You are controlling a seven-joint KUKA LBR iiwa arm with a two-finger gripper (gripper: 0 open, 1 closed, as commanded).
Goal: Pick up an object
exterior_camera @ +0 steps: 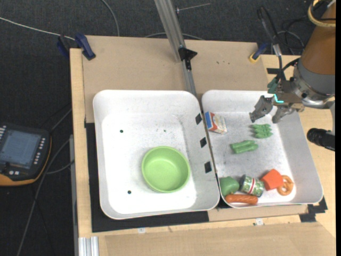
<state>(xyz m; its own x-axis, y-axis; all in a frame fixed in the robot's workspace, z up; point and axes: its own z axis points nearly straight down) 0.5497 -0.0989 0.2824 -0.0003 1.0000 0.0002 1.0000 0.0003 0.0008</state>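
I've got the gripper [270,110] hovering over the right bin [303,159], jaws spread and gripping nothing, just at twelve o'clock of a small green block [261,130]. That's my likely target: I'd drop straight down, centre the jaws on either side of it and close only once they're level with its sides, because it sits low on the bin floor. Counting the right bin now: two green blocks, the second one [244,146] at seven o'clock of the first; one red-and-white carton [216,123]; then a cluster along the six o'clock wall, where I make out one can [250,185], one orange piece [277,181] and one red sausage shape [241,199]. Left bin [106,111]: one green bowl [165,169].
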